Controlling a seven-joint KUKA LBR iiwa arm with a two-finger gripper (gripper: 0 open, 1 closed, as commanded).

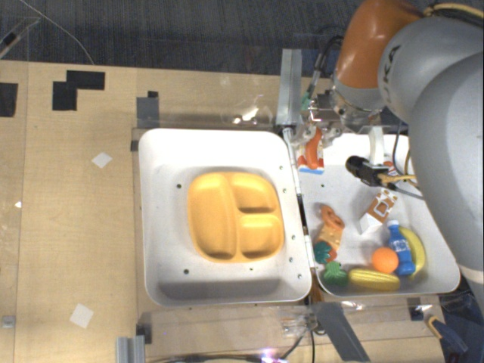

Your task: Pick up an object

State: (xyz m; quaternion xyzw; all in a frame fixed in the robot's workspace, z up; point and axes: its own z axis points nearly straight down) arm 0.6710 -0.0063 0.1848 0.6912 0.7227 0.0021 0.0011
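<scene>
My gripper (316, 136) hangs over the far left corner of the right bin (435, 225), under the orange wrist band. Directly below it is a small orange-red object (311, 155) with a pale blue base, close to the bin's wall; I cannot see whether it is gripped or just lying there. Further toward the front of the same bin lie a tan-orange toy (330, 224), a small white and brown box (380, 205), a blue bottle (398, 248), a banana (415, 248), an orange ball (384, 260), a yellow corn-like piece (373, 279) and green pieces (333, 273).
The left bin (162, 203) holds a yellow divided plate (233, 215) in its middle. A raised divider (299, 203) separates the two bins. The arm's large grey body (446, 112) overhangs the right bin's far right side. Wooden bench lies to the left.
</scene>
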